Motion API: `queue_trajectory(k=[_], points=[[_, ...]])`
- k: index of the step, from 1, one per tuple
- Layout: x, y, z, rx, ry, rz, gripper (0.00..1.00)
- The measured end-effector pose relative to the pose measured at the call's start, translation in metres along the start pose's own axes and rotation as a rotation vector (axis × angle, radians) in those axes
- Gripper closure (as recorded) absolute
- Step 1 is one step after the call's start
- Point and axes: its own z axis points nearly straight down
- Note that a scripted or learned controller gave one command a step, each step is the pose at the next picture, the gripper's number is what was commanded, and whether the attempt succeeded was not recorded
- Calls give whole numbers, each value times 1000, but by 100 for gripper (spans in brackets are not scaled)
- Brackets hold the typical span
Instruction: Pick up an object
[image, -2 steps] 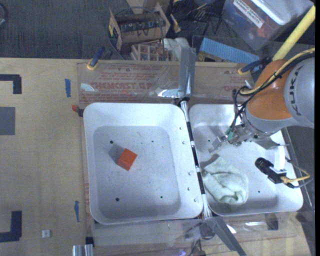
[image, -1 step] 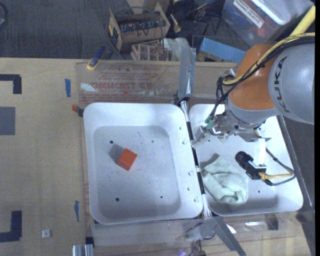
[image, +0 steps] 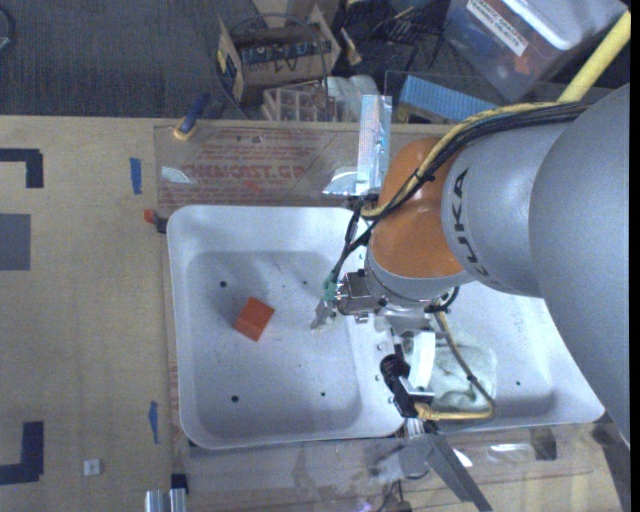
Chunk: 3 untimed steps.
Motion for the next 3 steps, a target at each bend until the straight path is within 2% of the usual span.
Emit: queue_trajectory(k=[1, 2, 3], points=[[5, -18, 42, -9, 8, 159, 0], [104, -4, 41, -2, 0, 371, 0], [70, -34, 1, 2, -1, 354, 0]])
